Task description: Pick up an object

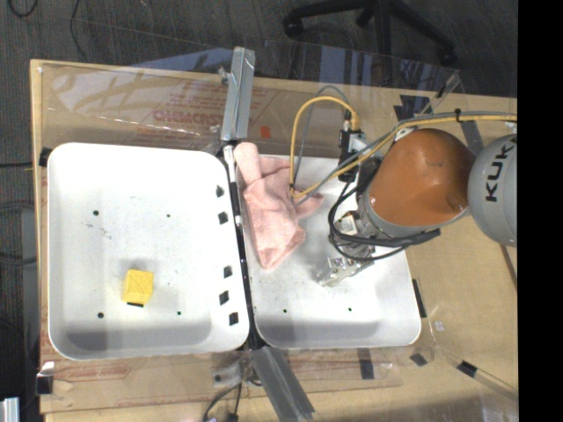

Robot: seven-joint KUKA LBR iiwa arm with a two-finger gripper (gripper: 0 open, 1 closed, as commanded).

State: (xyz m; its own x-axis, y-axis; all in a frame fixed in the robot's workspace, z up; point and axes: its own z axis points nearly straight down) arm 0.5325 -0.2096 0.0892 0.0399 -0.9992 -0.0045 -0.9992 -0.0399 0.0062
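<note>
A crumpled pink cloth [266,209] lies at the left side of the right bin [396,319], against the divider. A small yellow block [138,287] sits in the left bin [79,174], near its front. My gripper [338,269] hangs low over the right bin's middle, just right of the cloth's lower end, under the orange wrist band [420,178]. A small clear or pale object seems to lie at the fingertips. The wrist hides most of the fingers.
A metal rail [236,104] runs between the bins. A yellow cable [303,126] and black cables loop over the right bin's back. Clear plastic sheeting covers the bench behind the bins.
</note>
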